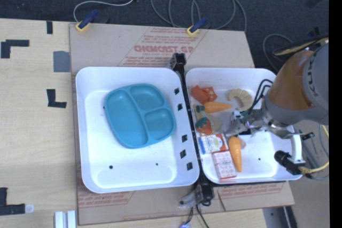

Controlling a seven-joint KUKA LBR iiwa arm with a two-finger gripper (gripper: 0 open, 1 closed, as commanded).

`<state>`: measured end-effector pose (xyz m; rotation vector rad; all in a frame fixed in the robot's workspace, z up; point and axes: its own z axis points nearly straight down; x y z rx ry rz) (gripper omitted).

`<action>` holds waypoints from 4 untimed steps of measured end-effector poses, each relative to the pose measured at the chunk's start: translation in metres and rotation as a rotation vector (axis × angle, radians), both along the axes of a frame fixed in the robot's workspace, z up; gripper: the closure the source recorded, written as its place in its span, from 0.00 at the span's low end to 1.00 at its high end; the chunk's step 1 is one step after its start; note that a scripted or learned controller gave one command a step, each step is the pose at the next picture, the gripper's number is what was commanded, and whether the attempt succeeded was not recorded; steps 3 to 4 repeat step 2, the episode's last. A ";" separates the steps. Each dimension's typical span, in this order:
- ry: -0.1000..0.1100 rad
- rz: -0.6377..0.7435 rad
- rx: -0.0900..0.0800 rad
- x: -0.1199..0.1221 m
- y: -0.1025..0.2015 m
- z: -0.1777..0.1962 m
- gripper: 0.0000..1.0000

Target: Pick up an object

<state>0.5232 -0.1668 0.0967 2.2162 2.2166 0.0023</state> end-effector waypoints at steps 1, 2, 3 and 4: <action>-0.001 0.001 0.001 0.054 0.052 -0.009 1.00; 0.006 0.002 0.005 0.056 0.123 0.088 1.00; 0.006 0.002 0.005 0.056 0.123 0.088 1.00; 0.006 0.002 0.005 0.056 0.123 0.088 1.00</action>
